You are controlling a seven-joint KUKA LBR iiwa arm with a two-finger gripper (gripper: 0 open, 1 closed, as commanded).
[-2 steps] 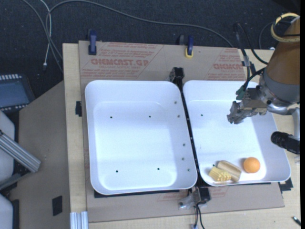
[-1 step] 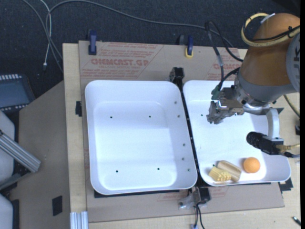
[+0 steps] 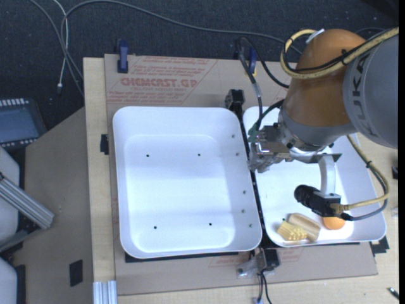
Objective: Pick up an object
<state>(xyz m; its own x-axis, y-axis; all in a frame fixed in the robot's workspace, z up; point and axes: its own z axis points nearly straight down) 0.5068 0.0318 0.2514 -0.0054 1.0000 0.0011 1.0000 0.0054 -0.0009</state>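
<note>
Camera view: arm (image 3: 323,87) reaches in from the right. Gripper (image 3: 264,149) sits over the left edge of the right bin (image 3: 278,192), close to the wall it shares with the left bin (image 3: 183,182). Spread or closed: cannot tell from this angle. Nothing seen held.

Candidates lie at the near end of the right bin: tan-and-yellow ridged piece (image 3: 297,228), and orange ball (image 3: 333,222) just beside it on the right, partly hidden. Both are well apart from the gripper.

Judgement: approach not yet on target. To do it well, shift toward the near side, centre over the ridged piece, close across its narrow side, and keep off the bin rim. Ball likely rolls; poorer choice.
</note>
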